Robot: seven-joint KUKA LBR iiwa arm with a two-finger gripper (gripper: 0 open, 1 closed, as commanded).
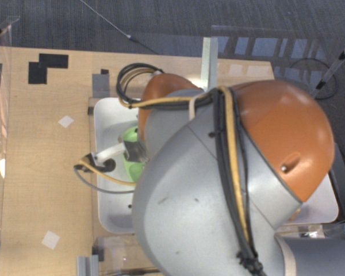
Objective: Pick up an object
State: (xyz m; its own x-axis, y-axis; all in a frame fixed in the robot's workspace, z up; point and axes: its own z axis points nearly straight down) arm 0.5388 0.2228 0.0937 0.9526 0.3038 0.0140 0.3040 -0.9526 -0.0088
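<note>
Wooden desk w/ white bin; arm covers most; green obj by tool, grip state can't tell

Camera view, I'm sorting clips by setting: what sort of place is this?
Probably a robotics lab: a grey and orange arm reaching over a white bin on a wooden bench, above dark carpet.
</note>
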